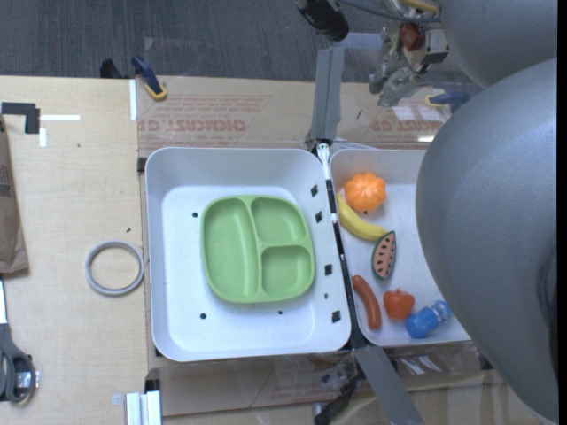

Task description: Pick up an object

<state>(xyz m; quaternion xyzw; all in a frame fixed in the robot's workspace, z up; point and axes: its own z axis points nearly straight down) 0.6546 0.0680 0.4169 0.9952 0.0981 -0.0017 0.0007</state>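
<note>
The right bin (pixel 404 168) holds several toy foods: an orange (pixel 365 191), a yellow banana (pixel 357 221), a watermelon slice (pixel 384 255), a red sausage (pixel 366 301), a small red pepper (pixel 399 303) and a blue object (pixel 427 319). A green divided plate (pixel 259 248) lies in the left bin (pixel 152 237). My gripper (pixel 395 71) hangs high beyond the far edge of the right bin, well away from the objects, with cables around it. The thick grey arm (pixel 496 220) covers the right part of that bin.
On the wooden bench left of the bins lie a grey tape ring (pixel 115 266) and scissors (pixel 13 374). A blue clamp (pixel 149 76) sits at the back left. A grey post (pixel 326 91) rises behind the divider between the bins.
</note>
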